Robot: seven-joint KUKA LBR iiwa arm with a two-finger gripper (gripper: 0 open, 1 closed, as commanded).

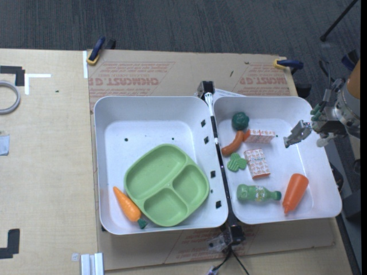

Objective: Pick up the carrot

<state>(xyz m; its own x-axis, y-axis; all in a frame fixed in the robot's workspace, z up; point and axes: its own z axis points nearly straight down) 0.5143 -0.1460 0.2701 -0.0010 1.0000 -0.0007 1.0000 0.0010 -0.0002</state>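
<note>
The carrot (127,204) lay in the near left corner of the left bin (107,128). It was squeezed in between the green plate (166,183) and the wall of the bin, just beside the plate's edge. It lay on a slant. Its thin tip pointed up and to the left, and its little green leafy end pointed down and to the right, toward the front of the bin.

The claw (297,133) was far from it. It hung over the right side of the right bin (321,211), so the carrot lay well off to the left of the claw and nearer the front. I could not tell if the claw was open or closed.

To get to the carrot, I think the claw would have to cross the wall between the two bins and pass over the green plate. It would then need to turn so it could close across the carrot's thin sides, not along its length.

Under the claw, in the right bin, lay a fat orange cone (295,192) with no leaves. It may be a carrot too, and it was much nearer. A green bottle (259,194) lay just beside it.
</note>
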